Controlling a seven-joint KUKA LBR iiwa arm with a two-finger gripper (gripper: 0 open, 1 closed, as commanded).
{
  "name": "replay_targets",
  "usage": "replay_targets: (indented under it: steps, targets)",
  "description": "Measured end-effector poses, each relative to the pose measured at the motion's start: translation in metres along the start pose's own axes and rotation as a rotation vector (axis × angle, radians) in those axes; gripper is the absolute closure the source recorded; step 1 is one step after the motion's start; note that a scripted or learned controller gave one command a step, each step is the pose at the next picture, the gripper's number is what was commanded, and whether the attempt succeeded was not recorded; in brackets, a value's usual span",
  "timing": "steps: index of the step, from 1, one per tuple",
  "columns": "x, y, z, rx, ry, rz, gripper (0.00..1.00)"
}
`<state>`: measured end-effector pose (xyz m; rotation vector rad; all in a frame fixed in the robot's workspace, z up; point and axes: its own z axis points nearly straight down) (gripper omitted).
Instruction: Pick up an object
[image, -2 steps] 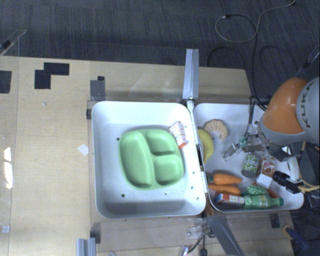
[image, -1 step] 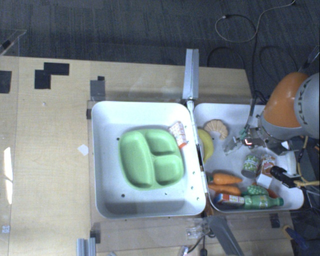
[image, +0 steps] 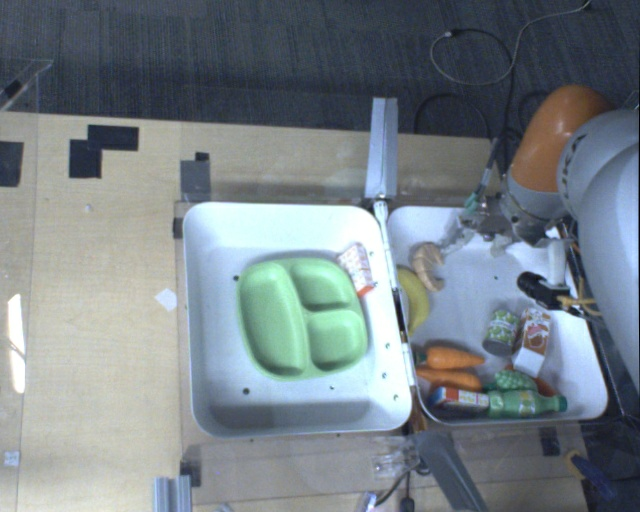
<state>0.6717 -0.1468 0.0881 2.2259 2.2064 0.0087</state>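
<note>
The bottle (image: 510, 404) lies by the carrots (image: 450, 367). Your gripper (image: 478, 222) could slip; I can't tell its state.

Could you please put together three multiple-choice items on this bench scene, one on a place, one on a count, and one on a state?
1. Where does the green divided tray lie?
A. left bin
B. right bin
C. bare bench

2. How many carrots lie in the right bin?
A. none
B. two
C. five

3. How does the green bottle rest?
A. upright
B. on its side
C. on the tray

Answers: 1 A, the tray fills the left bin. 2 B, two orange carrots lie together. 3 B, it lies along the bin's near wall.
</note>
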Motion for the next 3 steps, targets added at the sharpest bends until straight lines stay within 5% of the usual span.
replay_targets:
  steps: [1, 2, 3]
  targets:
    - [0.002, 0.003, -0.013, -0.006, -0.002, -0.01, 1.0]
    - [-0.004, 0.0, -0.164, -0.001, -0.001, 0.031, 1.0]
    - [0.001, -0.014, -0.222, 0.001, 0.0, 0.036, 1.0]
